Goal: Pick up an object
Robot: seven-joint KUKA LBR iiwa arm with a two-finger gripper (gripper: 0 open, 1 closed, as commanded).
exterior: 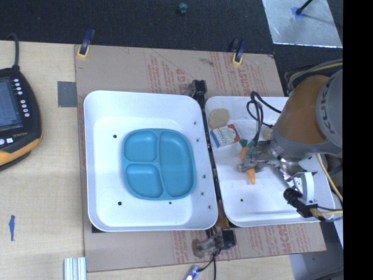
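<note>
Blue divided plate in left bin; carton in right bin.

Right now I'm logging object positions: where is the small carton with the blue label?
The small carton lies in the right bin, near that bin's upper left corner, just below a round tan disc and left of the gripper.

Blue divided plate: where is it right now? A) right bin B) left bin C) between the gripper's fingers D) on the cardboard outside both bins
B. The blue divided plate lies flat in the middle of the left bin, well apart from the gripper, which is down over the right bin by a small orange object.
</note>
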